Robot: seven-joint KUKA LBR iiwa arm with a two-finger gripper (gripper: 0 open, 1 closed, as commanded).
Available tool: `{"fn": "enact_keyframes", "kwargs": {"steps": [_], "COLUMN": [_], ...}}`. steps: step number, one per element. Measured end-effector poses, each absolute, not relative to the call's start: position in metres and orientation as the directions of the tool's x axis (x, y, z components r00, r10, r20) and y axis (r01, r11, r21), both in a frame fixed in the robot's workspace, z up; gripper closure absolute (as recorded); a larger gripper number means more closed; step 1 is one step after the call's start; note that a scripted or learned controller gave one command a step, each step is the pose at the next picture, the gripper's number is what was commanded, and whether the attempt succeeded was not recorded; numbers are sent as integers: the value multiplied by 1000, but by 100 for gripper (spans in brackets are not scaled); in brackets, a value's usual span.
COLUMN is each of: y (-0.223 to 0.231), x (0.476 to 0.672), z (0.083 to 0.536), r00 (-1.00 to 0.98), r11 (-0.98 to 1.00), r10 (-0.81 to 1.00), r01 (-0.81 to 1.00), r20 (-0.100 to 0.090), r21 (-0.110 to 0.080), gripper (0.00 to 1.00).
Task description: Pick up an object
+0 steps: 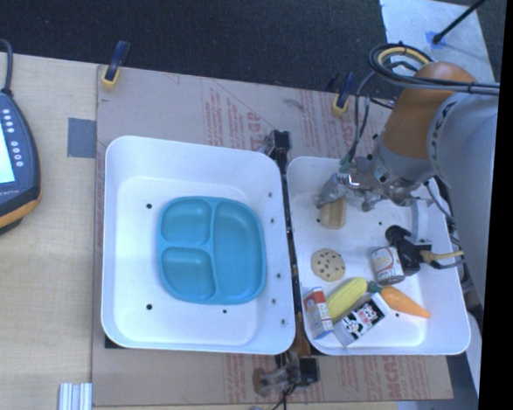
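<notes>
Block (332,215), tan and small, lies in the upper-left part of the right bin (444,344), close to the wall shared with the left bin (123,234); the gripper (340,195) sits right at its upper edge, and whether it is released or clenched, or touching the block at all, cannot be told from this slant. Just below the block rests a round cookie (328,264); to the right of that, a small can (387,264); lower still, a yellow corn cob (346,295) beside an orange carrot (403,301), a red-and-white tube (317,311) and a black-and-white carton (364,321), all crowded together; none lies on the block. In the left bin sits a blue divided plate (211,249), well apart.
</notes>
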State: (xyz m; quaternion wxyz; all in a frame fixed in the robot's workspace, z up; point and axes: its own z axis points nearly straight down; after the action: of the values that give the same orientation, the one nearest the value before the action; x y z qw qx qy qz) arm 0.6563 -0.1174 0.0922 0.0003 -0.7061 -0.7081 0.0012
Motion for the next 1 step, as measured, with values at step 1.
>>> {"fn": "enact_keyframes", "kwargs": {"steps": [1], "y": [-101], "x": [656], "z": [92], "r00": [-7], "r11": [7], "r10": [1000], "r01": [1000], "r20": [-1], "r21": [-6], "gripper": [0]}}
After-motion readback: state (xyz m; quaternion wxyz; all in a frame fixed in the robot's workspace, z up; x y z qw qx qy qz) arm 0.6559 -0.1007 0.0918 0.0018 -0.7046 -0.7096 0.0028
